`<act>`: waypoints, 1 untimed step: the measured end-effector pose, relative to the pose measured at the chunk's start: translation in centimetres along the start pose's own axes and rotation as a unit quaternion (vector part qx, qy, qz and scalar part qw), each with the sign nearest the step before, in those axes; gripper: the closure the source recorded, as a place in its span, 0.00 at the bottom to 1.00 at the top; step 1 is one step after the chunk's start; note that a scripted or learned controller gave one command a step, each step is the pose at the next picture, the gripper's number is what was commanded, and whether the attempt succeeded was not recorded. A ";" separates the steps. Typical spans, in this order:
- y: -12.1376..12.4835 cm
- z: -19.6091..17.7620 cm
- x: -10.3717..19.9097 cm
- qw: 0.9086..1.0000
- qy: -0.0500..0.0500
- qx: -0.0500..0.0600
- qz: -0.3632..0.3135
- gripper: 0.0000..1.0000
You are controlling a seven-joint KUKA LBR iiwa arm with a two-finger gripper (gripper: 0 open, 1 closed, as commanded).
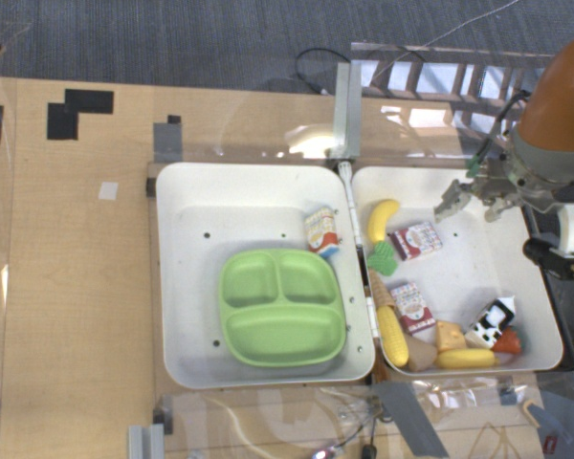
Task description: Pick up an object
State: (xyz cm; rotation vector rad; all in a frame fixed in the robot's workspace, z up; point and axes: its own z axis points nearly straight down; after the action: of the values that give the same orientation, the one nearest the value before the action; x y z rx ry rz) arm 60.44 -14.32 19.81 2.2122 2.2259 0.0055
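White-walled right bin (551, 295) holds your crowded targets, so with the gripper (472, 199) hovering jaws spread wide and empty above its far side near the red carton (417, 240), expect a descent to clip the neighbouring banana (382, 220).

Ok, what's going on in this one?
A grey arm's tool hangs over the right bin, near its back edge, with nothing between its fingers. Toy food lies below: bananas, small cartons, a cow figure. The left bin has a green divided plate.
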 end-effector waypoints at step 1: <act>-3.1 7.6 3.2 0.998 0.000 0.001 0.068 0.00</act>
State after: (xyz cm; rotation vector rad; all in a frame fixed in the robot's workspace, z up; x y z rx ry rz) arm 57.33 -11.15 12.18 2.3609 2.0707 0.0036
